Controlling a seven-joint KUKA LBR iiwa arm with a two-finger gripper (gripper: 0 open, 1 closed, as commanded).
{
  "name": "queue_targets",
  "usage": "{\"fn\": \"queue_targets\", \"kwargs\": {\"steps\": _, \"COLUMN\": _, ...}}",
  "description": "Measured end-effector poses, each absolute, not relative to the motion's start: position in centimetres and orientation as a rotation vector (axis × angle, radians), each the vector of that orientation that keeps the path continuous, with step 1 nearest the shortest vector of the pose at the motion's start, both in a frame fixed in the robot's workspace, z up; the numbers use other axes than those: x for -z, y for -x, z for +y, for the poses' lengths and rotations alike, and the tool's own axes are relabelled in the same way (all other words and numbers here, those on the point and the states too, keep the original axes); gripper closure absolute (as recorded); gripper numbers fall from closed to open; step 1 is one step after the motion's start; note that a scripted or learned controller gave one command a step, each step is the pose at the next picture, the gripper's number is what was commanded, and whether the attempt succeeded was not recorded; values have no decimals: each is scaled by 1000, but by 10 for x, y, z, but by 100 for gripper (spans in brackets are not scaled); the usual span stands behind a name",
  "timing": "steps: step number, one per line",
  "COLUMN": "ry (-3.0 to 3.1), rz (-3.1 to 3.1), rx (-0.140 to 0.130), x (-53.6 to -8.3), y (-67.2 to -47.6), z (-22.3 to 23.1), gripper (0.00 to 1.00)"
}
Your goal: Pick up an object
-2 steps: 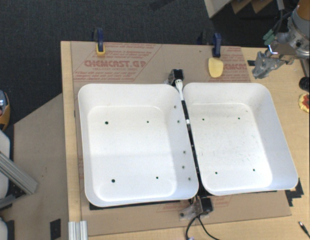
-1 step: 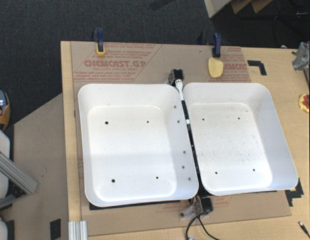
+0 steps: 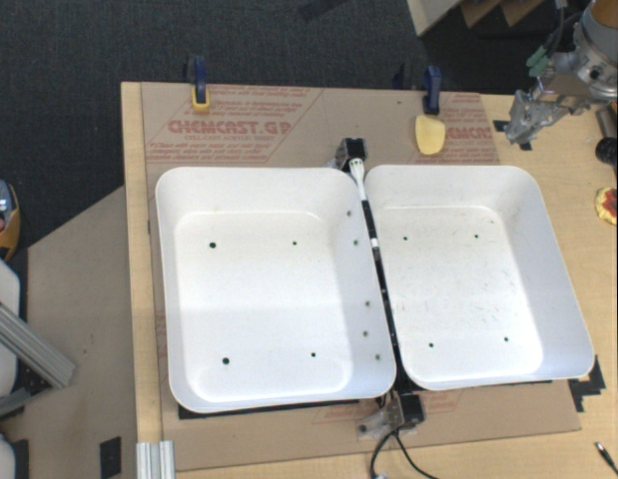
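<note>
A small pale yellow object (image 3: 429,134) lies on the brown board just behind the right bin (image 3: 548,257), outside its rim. The left bin (image 3: 179,267) sits beside it, their rims touching along the middle. My gripper (image 3: 525,120) hangs at the upper right, past the far right corner of the right bin and about a hand's width to the right of the yellow object. It is small and dark against the bench.
Two blue clamps (image 3: 198,80) (image 3: 431,88) pin the board's far edge. A black strip (image 3: 371,242) runs between the bins, with cables (image 3: 393,422) at its near end. A red and yellow item (image 3: 607,205) lies at the right edge of the bench.
</note>
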State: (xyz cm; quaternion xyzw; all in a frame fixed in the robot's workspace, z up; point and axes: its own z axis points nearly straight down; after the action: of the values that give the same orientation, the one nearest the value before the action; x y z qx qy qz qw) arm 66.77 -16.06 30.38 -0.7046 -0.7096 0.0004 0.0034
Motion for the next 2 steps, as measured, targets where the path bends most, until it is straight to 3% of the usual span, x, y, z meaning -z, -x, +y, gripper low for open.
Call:
{"fn": "queue_targets", "kwargs": {"steps": 1, "ry": 2233, "rz": -2222, "rx": 1, "x": -336, "y": -660, "z": -228, "gripper": 100}}
{"fn": "queue_targets", "kwargs": {"steps": 2, "ry": 2208, "rz": -2226, "rx": -1, "x": -288, "y": -667, "z": -141, "gripper": 100}}
